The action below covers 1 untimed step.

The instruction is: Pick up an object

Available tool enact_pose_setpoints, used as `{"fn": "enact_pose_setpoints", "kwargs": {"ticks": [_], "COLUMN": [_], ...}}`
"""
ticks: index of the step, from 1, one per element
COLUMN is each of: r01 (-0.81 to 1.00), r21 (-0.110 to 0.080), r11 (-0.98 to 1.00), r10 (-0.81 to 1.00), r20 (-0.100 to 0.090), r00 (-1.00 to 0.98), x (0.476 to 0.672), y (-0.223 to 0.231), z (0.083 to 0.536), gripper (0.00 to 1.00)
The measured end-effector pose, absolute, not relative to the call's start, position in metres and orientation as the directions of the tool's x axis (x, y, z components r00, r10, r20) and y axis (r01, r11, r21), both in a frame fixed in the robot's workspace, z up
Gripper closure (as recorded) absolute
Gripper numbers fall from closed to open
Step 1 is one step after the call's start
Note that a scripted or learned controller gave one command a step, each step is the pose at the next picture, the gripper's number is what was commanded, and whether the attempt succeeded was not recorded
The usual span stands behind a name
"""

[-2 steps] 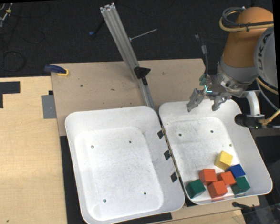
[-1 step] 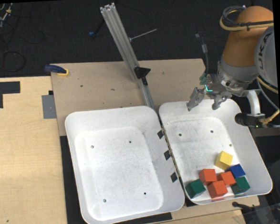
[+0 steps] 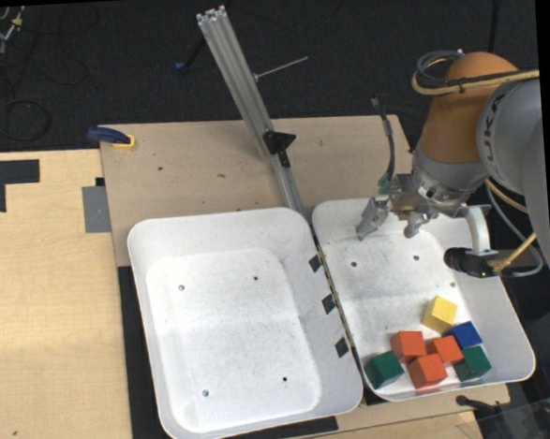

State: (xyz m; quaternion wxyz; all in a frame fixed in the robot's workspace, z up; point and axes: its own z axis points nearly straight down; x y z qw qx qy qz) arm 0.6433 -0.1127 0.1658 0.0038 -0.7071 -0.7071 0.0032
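Observation:
Several small blocks lie bunched in the near right corner of the right bin (image 3: 373, 282): a yellow block (image 3: 441, 312), a blue block (image 3: 466, 334), orange blocks (image 3: 409, 343) (image 3: 426, 370) (image 3: 447, 349) and two green blocks (image 3: 384, 369) (image 3: 473, 364). My gripper (image 3: 391, 223) hangs over the far end of the right bin, well away from the blocks. Its two fingers are spread apart, open, with nothing between them.
The left bin (image 3: 164, 240) sits beside the right one, joined by black clips (image 3: 328, 302). A slanted aluminium rail (image 3: 247, 94) rises behind the bins. A black cable connector (image 3: 466, 261) juts over the right bin's right side.

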Motion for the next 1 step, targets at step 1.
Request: {"fn": "enact_pose_setpoints", "kwargs": {"ticks": [1], "r01": [1.0], "r21": [-0.008], "r11": [-0.002], "r10": [1.0], "r20": [0.001], "r00": [0.002], "x": [0.6389], "y": [-0.1069], "z": [0.1198], "gripper": [0.0]}}
